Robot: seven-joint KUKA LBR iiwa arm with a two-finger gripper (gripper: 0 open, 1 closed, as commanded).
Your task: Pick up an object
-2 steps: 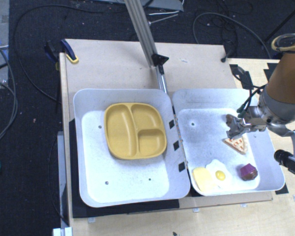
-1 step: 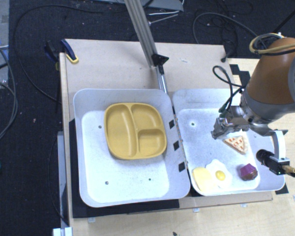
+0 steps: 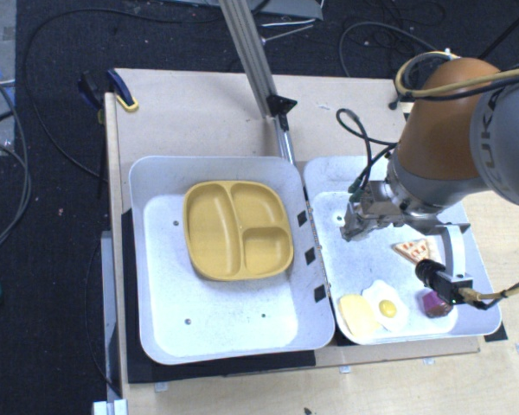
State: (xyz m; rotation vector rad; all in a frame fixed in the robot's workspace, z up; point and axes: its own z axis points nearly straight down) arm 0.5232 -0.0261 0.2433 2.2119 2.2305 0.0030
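Observation:
My gripper (image 3: 356,223) hangs over the near-left part of the right bin (image 3: 329,173), with bare bin floor beneath it. Right of it lies an orange pizza-slice toy (image 3: 413,250). Toward the front of the bin rest a fried-egg toy (image 3: 387,308), a pale yellow piece (image 3: 355,313) touching the egg's left side, and a small purple object (image 3: 434,303). Nothing shows at the gripper's tip. The grey and orange arm (image 3: 454,137) covers the bin's back right part.
The left bin (image 3: 156,318) holds a yellow divided plate (image 3: 238,230). A metal pole (image 3: 246,37) slants up from between the bins. A black cabled fitting (image 3: 439,281) on a white bracket sits beside the purple object. Cables lie on the dark floor around the bench.

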